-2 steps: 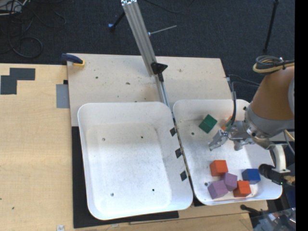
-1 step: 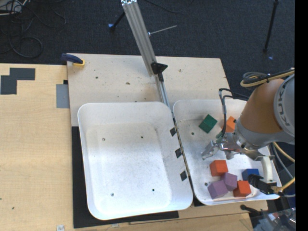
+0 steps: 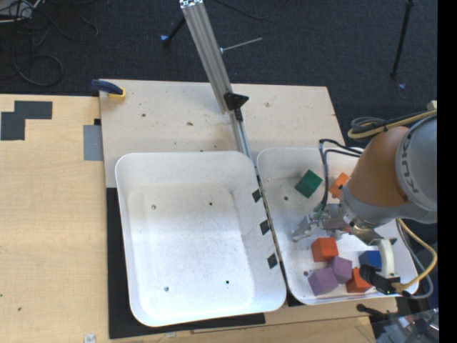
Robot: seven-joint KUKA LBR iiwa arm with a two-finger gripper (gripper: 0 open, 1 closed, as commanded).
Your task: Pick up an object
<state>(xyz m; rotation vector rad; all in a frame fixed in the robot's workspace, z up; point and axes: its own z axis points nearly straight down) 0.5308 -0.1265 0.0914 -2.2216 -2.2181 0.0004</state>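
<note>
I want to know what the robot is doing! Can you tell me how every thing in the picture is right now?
Gripper: low in the right bin, holding nothing I can see.
Green block: lying loose, apart from the others.
Orange-red cube: resting beside the gripper.
Purple blocks: two touching, near the front wall.
Blue block: partly hidden by the arm.
Right bin: holds all the blocks.
Left bin: sits beside it.

Matt white plastic bins, scuffed and speckled, sit on a pale wooden bench; the slanted metal rail looks brushed.
</note>
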